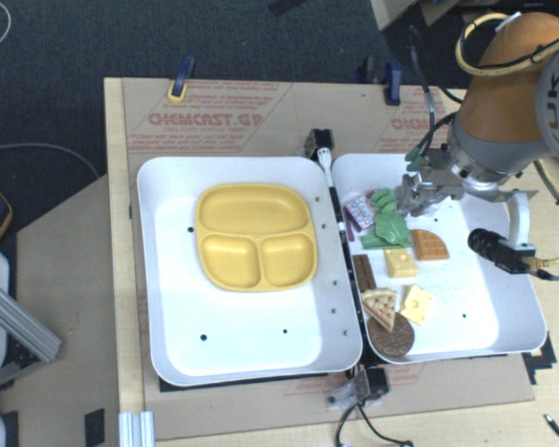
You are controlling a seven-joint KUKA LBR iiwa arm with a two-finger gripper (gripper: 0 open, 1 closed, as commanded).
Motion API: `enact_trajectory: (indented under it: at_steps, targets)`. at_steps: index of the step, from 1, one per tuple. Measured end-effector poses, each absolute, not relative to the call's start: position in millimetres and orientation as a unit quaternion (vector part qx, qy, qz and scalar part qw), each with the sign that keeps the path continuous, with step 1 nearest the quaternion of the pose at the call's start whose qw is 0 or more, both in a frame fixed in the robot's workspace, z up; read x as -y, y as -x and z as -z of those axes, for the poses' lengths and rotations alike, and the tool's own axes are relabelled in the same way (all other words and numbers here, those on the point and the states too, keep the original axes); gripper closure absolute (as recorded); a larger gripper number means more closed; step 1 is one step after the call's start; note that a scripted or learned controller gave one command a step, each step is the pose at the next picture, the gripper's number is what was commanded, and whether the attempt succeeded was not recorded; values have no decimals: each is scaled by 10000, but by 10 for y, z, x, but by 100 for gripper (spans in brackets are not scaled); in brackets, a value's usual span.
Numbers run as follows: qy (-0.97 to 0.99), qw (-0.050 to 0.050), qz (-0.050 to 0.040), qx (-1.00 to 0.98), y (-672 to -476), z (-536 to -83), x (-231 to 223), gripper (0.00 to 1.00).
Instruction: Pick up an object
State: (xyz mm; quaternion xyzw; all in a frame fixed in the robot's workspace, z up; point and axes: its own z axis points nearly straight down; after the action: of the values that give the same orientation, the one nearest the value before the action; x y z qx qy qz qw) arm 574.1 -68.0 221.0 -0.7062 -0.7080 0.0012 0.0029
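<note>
The approach is under way — the grey two-finger gripper [412, 196] hangs just right of the green leafy plastic toy [388, 223]; its finger opening cannot be told. Next — descend over it.

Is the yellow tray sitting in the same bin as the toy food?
No, the yellow divided tray lies in the left bin, while the toy food is in the right bin.
</note>
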Motion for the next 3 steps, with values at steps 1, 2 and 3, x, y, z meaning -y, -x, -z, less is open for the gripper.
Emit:
enact_trajectory:
  at_steps: [1, 2, 3]
  targets:
    - [7063, 25, -12, 7079, -5359, -2142, 239, 100]
    - [7059, 23, -9, 7083, -5145, -2185, -189, 100]
    - [7066, 24, -7, 7076, -4866, -2298, -276, 100]
